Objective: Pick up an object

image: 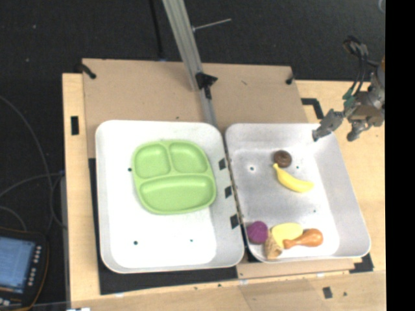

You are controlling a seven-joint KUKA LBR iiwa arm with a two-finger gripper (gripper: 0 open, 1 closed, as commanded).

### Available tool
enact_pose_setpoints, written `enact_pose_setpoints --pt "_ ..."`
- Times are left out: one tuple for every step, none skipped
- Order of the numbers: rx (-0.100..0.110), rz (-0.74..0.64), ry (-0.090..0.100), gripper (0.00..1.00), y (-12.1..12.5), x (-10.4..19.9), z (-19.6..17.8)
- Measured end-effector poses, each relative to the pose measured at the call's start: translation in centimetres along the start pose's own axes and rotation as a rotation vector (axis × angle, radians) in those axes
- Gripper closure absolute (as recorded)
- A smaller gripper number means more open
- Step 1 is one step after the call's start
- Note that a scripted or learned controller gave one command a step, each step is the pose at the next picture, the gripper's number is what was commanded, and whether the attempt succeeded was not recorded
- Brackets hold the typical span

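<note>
My gripper [342,126] hung open and held nothing, above the right bin's [343,238] far corner. The banana [293,179] lay in that bin. I had picked up nothing yet.

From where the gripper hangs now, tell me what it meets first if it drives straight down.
The gripper, fingers spread, sits over the right bin's upper right rim. Going straight down it would likely meet that rim or bare floor beside it, though depth is unclear.
</note>
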State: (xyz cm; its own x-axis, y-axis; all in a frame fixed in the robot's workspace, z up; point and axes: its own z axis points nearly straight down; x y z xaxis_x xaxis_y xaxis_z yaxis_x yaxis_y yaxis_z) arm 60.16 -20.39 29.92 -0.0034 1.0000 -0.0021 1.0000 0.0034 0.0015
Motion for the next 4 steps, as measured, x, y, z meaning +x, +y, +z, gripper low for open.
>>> enact_pose_setpoints --pt "0.000 0.000 -0.001 0.00 0.0 0.0 0.0" --pt "0.005 0.004 0.000 0.00 -0.4 -0.8 4.5" --pt "0.006 0.004 0.001 0.00 0.2 -0.6 10.6" --pt "0.007 0.005 0.001 0.00 0.2 -0.7 16.9"
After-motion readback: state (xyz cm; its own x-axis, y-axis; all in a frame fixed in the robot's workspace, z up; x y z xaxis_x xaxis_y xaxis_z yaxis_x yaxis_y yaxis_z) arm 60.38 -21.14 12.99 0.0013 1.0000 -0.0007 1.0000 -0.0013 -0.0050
